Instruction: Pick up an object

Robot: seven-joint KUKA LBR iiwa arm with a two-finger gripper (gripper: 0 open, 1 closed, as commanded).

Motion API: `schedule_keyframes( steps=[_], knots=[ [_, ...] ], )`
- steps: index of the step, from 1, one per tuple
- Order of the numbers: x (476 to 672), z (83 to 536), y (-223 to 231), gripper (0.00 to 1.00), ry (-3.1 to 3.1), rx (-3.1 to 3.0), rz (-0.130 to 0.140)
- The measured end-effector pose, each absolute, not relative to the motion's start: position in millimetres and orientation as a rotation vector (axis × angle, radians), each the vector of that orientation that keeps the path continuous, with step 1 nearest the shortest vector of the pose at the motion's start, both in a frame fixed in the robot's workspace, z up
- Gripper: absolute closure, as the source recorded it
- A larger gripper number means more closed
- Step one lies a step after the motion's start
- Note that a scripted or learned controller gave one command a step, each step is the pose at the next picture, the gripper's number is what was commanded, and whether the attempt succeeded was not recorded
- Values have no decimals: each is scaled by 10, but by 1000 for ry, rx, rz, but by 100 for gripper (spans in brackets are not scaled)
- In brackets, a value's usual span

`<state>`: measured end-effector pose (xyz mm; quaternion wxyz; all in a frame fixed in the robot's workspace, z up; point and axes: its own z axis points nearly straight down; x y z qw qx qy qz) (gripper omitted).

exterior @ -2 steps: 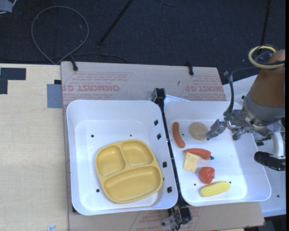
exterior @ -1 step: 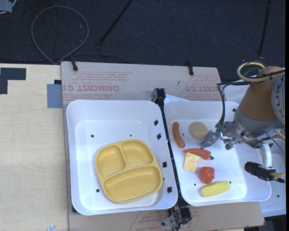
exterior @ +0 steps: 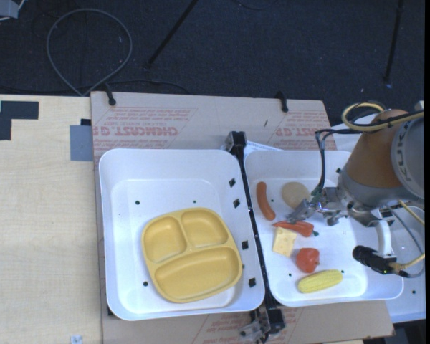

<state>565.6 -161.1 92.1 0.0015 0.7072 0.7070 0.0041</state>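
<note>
The gripper (exterior: 302,212) hangs just above a red pepper (exterior: 294,228); whether it is parted cannot be told. Best to descend straight, avoiding the cheese (exterior: 284,242) below.

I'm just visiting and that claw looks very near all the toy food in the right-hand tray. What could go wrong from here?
The gripper sits among crowded pieces: the red pepper, cheese cube and round tan piece lie close together, so it might nudge neighbours or catch two. The pepper is thin and could slip free.
</note>
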Motion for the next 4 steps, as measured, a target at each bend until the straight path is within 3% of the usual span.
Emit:
schedule_keyframes(
  steps=[1,2,4],
  knots=[
    [5674,1051,-1609,100,2216,2218,19],
    [5707,1674,-1662,100,2221,2218,2],
    [5735,2479,-1664,100,2223,2217,2]
  ],
)
